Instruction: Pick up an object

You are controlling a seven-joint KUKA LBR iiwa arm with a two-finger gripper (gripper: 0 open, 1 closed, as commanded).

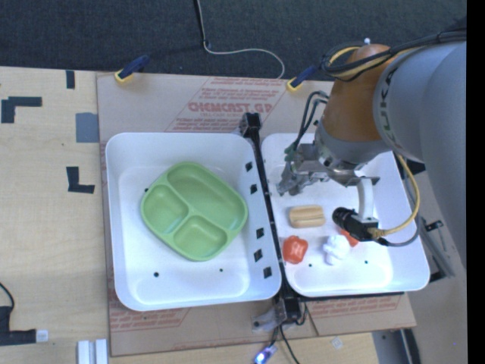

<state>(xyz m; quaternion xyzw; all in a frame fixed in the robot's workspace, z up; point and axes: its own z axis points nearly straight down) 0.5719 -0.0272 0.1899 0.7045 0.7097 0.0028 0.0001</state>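
Note:
In the right bin lie a tan bread-like block, a small red-orange piece and a white lumpy object with a bit of red beside it. My gripper hangs over the bin's left part, just above and left of the tan block, close to the divider. Nothing shows between its tips. The arm's grey and orange wrist covers the back of this bin.
The left bin holds a green sectioned plate. A black divider with clips runs between the bins. A black cable connector hangs from the wrist over the right bin. Cardboard and a wooden bench surround both bins.

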